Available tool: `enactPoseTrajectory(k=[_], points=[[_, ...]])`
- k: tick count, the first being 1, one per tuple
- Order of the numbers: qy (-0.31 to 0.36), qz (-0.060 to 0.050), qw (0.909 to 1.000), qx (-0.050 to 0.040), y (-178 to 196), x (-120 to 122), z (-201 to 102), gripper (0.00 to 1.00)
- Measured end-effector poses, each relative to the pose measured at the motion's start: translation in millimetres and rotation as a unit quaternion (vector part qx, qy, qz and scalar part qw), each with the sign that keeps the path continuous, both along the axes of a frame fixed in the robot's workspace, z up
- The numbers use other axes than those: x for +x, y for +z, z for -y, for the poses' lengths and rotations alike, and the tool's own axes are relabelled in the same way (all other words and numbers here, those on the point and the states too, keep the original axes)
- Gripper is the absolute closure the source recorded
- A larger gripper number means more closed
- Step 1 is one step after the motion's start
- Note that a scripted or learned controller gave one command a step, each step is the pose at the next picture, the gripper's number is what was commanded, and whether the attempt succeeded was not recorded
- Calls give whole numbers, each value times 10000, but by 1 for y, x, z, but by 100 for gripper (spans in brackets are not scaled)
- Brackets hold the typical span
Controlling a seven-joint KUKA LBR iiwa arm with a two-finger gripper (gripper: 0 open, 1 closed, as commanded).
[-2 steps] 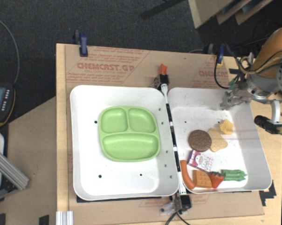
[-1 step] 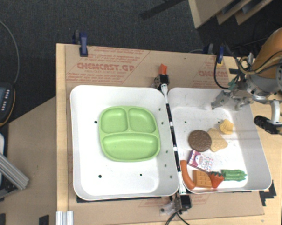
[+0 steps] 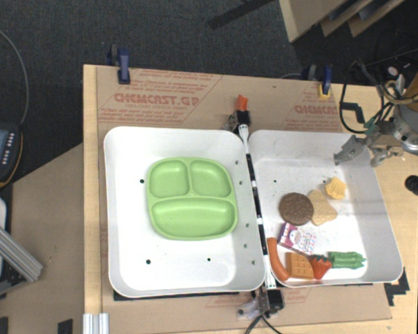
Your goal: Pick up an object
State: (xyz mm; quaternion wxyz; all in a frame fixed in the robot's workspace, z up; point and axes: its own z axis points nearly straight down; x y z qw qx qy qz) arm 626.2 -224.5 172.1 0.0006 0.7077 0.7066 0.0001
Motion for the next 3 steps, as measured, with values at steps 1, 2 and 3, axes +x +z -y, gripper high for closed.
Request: enactPoseTrajectory(k=[1, 2, 3], points=[[44, 16, 10000, 7, -21, 43, -69, 0], [-13, 37, 10000, -24, 62, 5, -15, 0], [31, -26, 10000, 15, -26, 37, -63, 0]])
